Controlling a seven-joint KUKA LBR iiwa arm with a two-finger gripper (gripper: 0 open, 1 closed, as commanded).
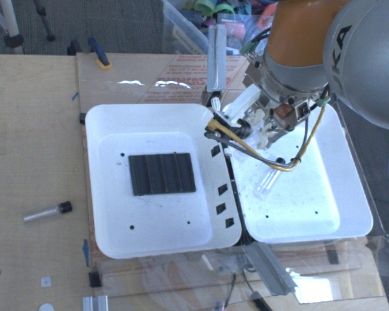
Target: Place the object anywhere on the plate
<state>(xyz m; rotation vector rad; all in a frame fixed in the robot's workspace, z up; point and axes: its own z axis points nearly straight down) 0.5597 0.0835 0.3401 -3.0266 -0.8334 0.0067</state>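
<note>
Nearest edge of bench: grey metal bracket lying at a slant just in front of where the two bins meet. Small pale bits at the bottom left corner, too small to identify.

Left bin: black ribbed plate flat on the floor, roughly central and set a little toward the far side. Nothing rests on it. A few small dark specks on the white floor around it. A row of small black tabs runs along this bin's right rim.

Right bin: clear object, glassy and hard to make out, lies tilted on the white floor in the left half of the bin. It lies free on the floor and apart from the plate, with the walls of both bins between them.

Gripper hangs over the far left part of the right bin, close to the shared walls and above the clear object. Wrist hardware crowds the view, so its grip state cannot be told. Nothing is seen held.

Arm comes in from the upper right, with the orange band above the wrist.

Outside the bins: metal cylinder with a black cap lying on the bench left of the left bin. Blue clamp at the far left. Clear tub of coloured items beyond the bins.
</note>
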